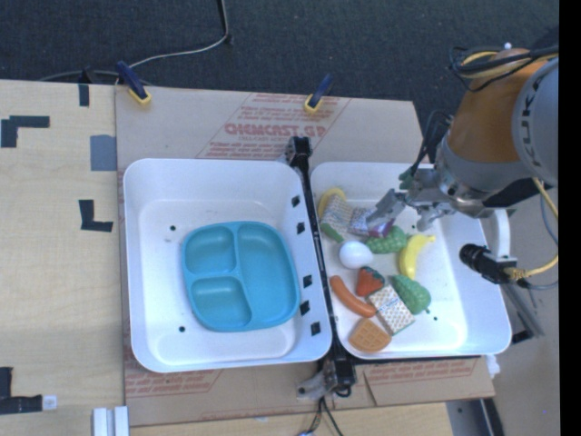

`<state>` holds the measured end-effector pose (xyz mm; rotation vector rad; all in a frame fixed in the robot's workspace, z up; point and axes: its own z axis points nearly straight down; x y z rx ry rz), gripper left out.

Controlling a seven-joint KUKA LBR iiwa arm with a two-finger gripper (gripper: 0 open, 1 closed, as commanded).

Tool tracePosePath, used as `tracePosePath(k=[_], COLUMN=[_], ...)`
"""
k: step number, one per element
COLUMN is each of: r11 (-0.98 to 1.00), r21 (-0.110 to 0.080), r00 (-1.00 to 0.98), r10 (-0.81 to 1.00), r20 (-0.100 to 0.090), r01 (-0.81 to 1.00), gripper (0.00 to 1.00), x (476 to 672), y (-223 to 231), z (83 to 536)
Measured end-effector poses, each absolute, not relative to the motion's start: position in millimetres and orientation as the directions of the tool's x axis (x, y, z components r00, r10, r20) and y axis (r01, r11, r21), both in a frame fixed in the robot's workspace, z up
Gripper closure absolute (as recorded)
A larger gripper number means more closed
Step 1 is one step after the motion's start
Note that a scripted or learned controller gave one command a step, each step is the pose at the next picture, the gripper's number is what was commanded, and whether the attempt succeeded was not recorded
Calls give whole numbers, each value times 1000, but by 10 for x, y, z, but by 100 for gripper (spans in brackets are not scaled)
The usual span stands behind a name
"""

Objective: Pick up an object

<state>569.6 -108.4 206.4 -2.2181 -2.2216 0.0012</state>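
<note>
Reaching in over the right bin (472, 330), gripper (392, 209) low above the toy pile: by the look of it the approach step, nothing lifted yet. Jaws seemingly parted, 2 grey fingers (385, 209) splayed leftward, nothing visibly between them; too blurred to call for certain. Directly under and just left of the jaws, a purple piece (359, 221) against a striped packet (337, 213), likely the target, though hard to say whether touched. Just below the jaws, a green leafy toy (388, 242); further below, a white egg (355, 254). Below and right, a banana (413, 254). Well below, a strawberry (369, 281), a carrot (349, 296), a cracker box (394, 311), a green vegetable (413, 294) and a cookie (369, 336). Far left of the jaws, in the left bin (145, 189), a blue tray (240, 275). Next move: a short drop onto 1 item, then closing squarely and lifting straight. Risk: crowded toys touching, so likely to nudge a neighbour or pinch 2 at once.
</note>
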Motion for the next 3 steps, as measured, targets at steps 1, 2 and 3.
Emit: tracePosePath(k=[1, 2, 3], r11=[0, 2, -1], r21=[-1, 7, 4], r00=[0, -2, 1], r10=[1000, 1000, 1000], r20=[2, -2, -2], r01=[1000, 1000, 1000], gripper=[0, 0, 0], x=[4961, 5965, 5267], y=[-1211, -1189, -950], z=[857, 865, 864])
